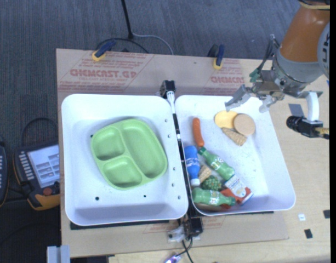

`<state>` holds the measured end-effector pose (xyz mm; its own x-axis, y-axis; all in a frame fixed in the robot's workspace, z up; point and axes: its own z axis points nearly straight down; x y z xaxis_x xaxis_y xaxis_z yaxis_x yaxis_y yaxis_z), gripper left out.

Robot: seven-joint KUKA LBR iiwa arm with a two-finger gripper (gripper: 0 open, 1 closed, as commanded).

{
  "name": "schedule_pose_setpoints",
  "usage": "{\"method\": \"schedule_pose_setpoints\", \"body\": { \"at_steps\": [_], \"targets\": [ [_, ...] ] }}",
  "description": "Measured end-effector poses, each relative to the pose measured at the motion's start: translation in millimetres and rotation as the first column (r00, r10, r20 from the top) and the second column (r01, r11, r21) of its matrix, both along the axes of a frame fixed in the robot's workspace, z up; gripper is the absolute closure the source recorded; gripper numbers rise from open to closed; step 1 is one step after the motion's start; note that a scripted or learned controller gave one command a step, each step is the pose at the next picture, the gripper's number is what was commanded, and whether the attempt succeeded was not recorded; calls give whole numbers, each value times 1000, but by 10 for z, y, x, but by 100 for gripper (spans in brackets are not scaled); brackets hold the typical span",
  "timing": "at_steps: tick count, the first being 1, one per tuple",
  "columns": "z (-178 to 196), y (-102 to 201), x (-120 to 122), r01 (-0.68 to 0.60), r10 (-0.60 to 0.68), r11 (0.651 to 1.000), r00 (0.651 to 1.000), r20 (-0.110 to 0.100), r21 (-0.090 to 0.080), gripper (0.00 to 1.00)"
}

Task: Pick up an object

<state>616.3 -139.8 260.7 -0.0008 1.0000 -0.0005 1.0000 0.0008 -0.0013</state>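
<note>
Above the right bin's (277, 163) far corner, the tool (250, 95) hangs with fingers spread and empty, poised near the yellow and tan pieces (236, 124) for a grab.

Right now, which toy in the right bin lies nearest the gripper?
The round tan cookie, just below the gripper. The orange carrot and bottles lie farther left and lower.

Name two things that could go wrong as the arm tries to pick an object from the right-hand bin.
1. The bottles and packets lie piled and touching near the bin's front, so the claw may knock neighbours or pinch two at once.
2. The orange carrot lies close to the dividing wall; a finger could strike that wall.
</note>
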Motion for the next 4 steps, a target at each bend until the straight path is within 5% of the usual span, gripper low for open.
{"method": "schedule_pose_setpoints", "body": {
  "at_steps": [1,2,3,4],
  "targets": [
    [-1676,345,-87,43,-43,999,999,1,0,0],
    [-1724,358,233,-318,318,948,948,6,-6,0],
    [-1720,392,81,-194,194,981,981,13,-5,0],
    [-1607,372,88,-192,192,981,981,15,-9,100]
  ]
}}
